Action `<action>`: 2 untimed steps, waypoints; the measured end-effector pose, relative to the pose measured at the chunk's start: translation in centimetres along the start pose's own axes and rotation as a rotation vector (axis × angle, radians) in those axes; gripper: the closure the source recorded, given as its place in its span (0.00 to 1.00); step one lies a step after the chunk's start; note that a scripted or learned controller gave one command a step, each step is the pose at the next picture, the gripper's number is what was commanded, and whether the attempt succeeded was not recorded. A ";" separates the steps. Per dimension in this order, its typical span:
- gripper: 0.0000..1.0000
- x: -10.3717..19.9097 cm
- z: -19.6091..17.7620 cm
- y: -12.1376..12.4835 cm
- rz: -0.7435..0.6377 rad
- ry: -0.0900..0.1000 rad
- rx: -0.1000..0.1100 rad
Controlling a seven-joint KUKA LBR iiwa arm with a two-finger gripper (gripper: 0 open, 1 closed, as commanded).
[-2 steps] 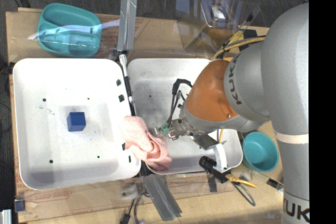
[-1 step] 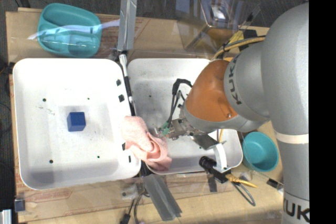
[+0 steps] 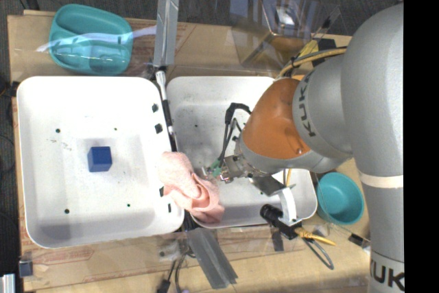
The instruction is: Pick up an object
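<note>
Currently, step in hand: approach to a grasp in the right bin [image 3: 206,89]. You have the gripper [image 3: 221,173] low over that bin's floor, just beside the pink cloth [image 3: 192,190]; whether it touches the cloth cannot be told.

Fingers: hidden under the wrist and its cables, so you cannot tell their state. Nothing is seen held.

Likeliest target: the pink cloth, crumpled at the bin's near-left corner and draped over the divider between the bins. Judged soft and prone to slip or snag on the rim.

Next move, as judgement: you need a short shift toward the cloth, a firm pinch on a fold, then a straight lift clear of the rim.

Alternative item: blue cube [image 3: 100,158], alone in the left bin [image 3: 41,99], well apart.

Surroundings: teal dustpan [image 3: 90,39] beyond the left bin; teal bowl [image 3: 340,197] beside the right bin.

Obstruction: the arm's orange band [image 3: 274,123] and grey body mask much of the right bin.
</note>
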State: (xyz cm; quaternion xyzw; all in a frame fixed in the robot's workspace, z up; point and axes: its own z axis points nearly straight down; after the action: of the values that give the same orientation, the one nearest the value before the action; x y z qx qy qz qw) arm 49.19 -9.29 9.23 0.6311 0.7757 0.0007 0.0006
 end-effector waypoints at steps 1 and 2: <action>1.00 0.0 -1.0 0.1 -0.006 0.000 0.000; 0.00 0.0 -1.0 0.1 -0.006 -0.001 -0.001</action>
State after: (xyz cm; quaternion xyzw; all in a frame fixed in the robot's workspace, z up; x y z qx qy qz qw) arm 49.30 -9.30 10.23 0.6289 0.7775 0.0007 0.0013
